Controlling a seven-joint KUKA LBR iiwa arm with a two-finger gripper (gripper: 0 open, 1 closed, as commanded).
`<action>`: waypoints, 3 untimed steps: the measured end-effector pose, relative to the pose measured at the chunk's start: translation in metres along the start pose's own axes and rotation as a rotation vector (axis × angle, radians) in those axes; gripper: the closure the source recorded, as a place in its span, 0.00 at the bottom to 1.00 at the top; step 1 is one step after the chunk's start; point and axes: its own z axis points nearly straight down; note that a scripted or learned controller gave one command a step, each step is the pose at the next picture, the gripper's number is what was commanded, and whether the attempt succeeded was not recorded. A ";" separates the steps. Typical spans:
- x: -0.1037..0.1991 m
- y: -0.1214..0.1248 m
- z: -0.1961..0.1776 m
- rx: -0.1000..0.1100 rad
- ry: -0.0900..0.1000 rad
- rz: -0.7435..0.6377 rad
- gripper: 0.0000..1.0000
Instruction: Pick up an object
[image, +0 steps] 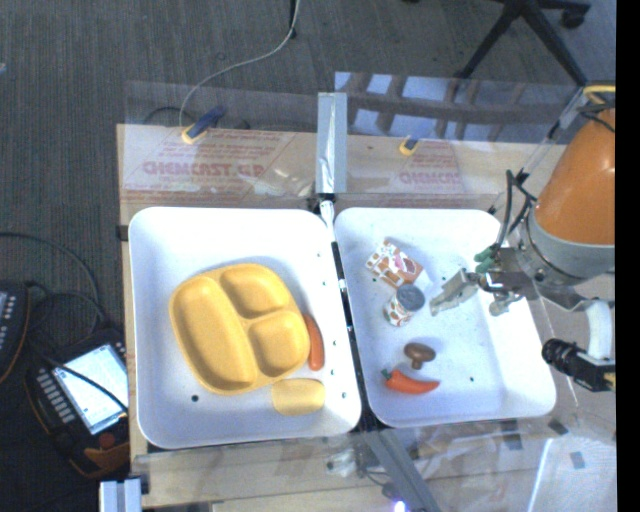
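Right white bin (520, 385) | gripper (450, 295), fingers parted, empty, hovering nr small cup (408, 300) | risk: crowding patterned packet (393, 264), fingers nudging cup away.

The scene was evenly and brightly lit from above, so the two white bins (240, 225) looked nearly washed out, and the small things just beside the fingers (452, 292) cast only faint, short shadows. Clear sheeting on the table (250, 170) beyond the fingers carried pale streaks of glare. The picture was soft and grainy throughout, and the carpet well away from the fingers looked dim.
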 end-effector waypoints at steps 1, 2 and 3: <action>0.004 -0.007 0.170 0.001 0.001 0.002 0.00; 0.005 -0.006 0.161 0.000 0.002 0.003 1.00; 0.027 0.035 0.074 0.000 -0.001 0.000 1.00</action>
